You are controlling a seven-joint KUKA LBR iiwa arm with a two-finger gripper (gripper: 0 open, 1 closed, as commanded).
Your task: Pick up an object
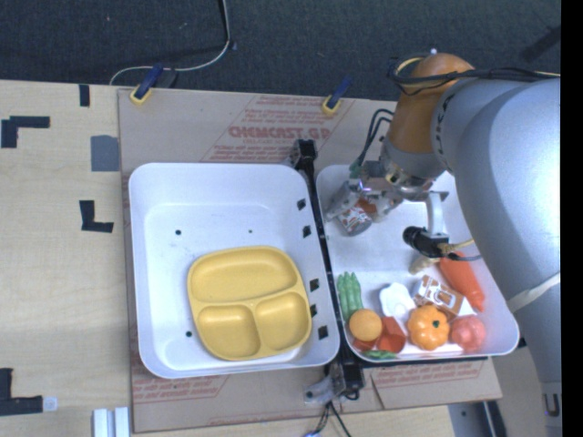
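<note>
My gripper [357, 209] is low over the far left part of the right bin [503, 328], close to the wall between the two bins. A small red and orange thing [365, 210] sits right at the gripper's tip; whether it is held is unclear. Toy foods crowd the near end of that bin: a green vegetable [349, 291], an orange ball [364, 324], a small pumpkin [428, 326], a carrot [463, 280], a pink fruit [469, 333] and a red pepper [393, 336].
The left bin [155, 198] holds a yellow divided plate [246, 300] at its near side. A black part [416, 238] and a white piece [435, 212] hang from the arm over the right bin's middle. Both bins rest on a cardboard sheet [264, 135].
</note>
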